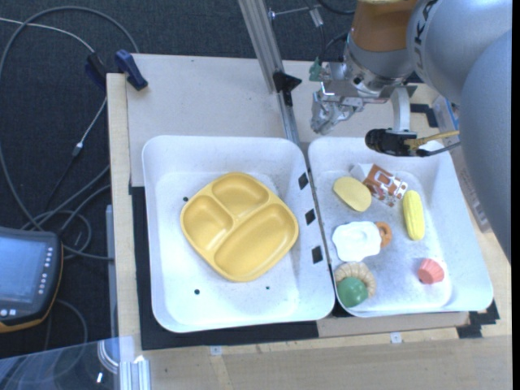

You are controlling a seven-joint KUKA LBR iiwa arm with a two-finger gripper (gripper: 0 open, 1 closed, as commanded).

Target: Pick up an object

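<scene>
Gripper [329, 119]: hung above the bins' far rims, nothing seen between its fingers; finger state cannot be told.
Objects: small toy foods in the right bin [463, 218].
Candidate: yellow corn cob [413, 214], judged light, rigid, smooth; best gripped across its narrow middle.

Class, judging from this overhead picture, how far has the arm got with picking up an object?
Nothing looks done: the corn cob, yellow lemon-like piece and red piece all lie in the right bin. In hand: the end effector hangs above that bin's far-left corner, carrying nothing visible. Left: descend, grasp, lift.
</scene>
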